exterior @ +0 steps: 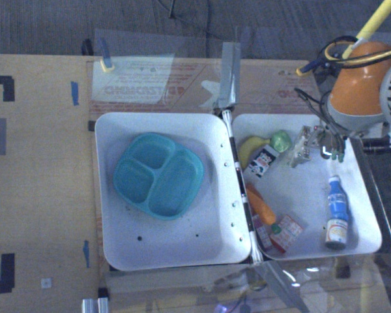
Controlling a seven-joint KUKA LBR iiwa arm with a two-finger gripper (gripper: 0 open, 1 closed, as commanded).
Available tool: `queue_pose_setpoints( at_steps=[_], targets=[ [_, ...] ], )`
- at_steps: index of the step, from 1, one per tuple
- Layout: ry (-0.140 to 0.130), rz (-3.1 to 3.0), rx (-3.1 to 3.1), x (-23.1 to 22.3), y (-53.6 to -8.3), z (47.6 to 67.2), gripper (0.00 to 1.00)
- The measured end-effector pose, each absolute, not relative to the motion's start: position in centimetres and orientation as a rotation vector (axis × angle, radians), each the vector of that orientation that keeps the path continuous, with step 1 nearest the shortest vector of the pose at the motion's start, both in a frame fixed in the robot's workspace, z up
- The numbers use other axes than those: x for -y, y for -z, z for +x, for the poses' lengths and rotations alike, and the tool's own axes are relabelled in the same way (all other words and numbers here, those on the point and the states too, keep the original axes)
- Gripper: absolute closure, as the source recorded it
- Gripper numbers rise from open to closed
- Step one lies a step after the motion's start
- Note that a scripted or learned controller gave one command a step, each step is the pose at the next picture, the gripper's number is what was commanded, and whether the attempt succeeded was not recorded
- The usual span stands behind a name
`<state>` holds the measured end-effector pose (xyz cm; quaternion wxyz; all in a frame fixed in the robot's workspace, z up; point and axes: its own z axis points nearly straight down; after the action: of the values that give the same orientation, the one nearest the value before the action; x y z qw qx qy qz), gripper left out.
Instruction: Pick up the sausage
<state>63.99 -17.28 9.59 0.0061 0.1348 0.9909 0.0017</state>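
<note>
1. The bench point(39, 194) is carrying two white bins side by side: the left bin point(117, 240) is filling the middle of the frame and the right bin point(365, 233) is sitting at the right.
2. A teal divided plate point(158, 175) is lying in the left bin, toward its upper left.
3. The arm point(360, 87), with its orange band, is reaching in at the upper right of the frame.
4. The gripper point(316, 147) is hanging over the upper part of the right bin. Its fingers are looking slightly parted, with nothing between them.
5. The sausage point(260, 206), an orange stick, is lying slantwise against the right bin's left wall, below the frame's middle height.
6. That is putting the sausage down and to the left of the gripper, well apart from it, with bare bin floor between them.
7. A banana point(249, 147) and a green object point(281, 140) are lying in the upper left of the right bin, with a small black-and-white pack point(262, 162) just below them.
8. A red-and-white packet point(283, 232) is lying just beside the sausage's lower end, low in the bin.
9. A blue bottle point(337, 212) is lying lengthwise near the bin's right wall, below the gripper.
</note>
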Motion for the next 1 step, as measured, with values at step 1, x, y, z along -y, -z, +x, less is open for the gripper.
queue_pose_setpoints(
  at_steps=[1],
  targets=[
    [-0.009,0.427,-3.096,17.39,-10.4,64.15,1.0]
  ],
)
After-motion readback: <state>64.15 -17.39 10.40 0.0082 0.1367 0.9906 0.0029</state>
